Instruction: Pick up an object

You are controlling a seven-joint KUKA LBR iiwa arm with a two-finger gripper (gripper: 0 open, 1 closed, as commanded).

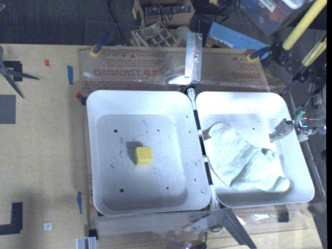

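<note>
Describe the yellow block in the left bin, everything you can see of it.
The yellow block is a small, cube-like piece, plain bright yellow with no markings that can be made out; its material cannot be told for sure, though it looks solid and matte. It sits flat on the floor of the left bin, near the middle, turned slightly askew to the bin's walls. A dark shadow falls beside it toward the upper left. Nothing but the bin floor touches it, and it lies apart from the speckles around it.

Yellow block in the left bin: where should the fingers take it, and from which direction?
Come straight down on the yellow block and close across two opposite flat side faces. It lies alone near the middle of the left bin, well off the walls, so probably every side has room.
</note>
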